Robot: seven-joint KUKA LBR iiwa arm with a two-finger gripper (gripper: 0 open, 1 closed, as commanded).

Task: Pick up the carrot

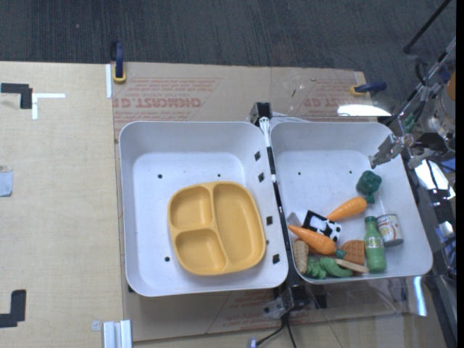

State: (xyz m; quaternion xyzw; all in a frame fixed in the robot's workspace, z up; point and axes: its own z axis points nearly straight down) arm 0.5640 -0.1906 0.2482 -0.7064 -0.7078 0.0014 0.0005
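Note:
Two orange carrots lie in the right bin (319, 162). One carrot (347, 209) lies slanted near the bin's middle right, just below a green broccoli (368, 183). The other carrot (313, 239) lies lower left of it, beside a black-and-white card (321, 225). My gripper (384, 153) hangs over the bin's upper right corner, above and to the right of both carrots. It is well clear of them and nothing is visible in it.
A green bottle (374, 245), a small can (390, 229), a brown waffle-like piece (353, 252), green pods (326, 267) and a corn cob (300, 256) crowd the right bin's front. The left bin (145, 158) holds a yellow divided plate (216, 227).

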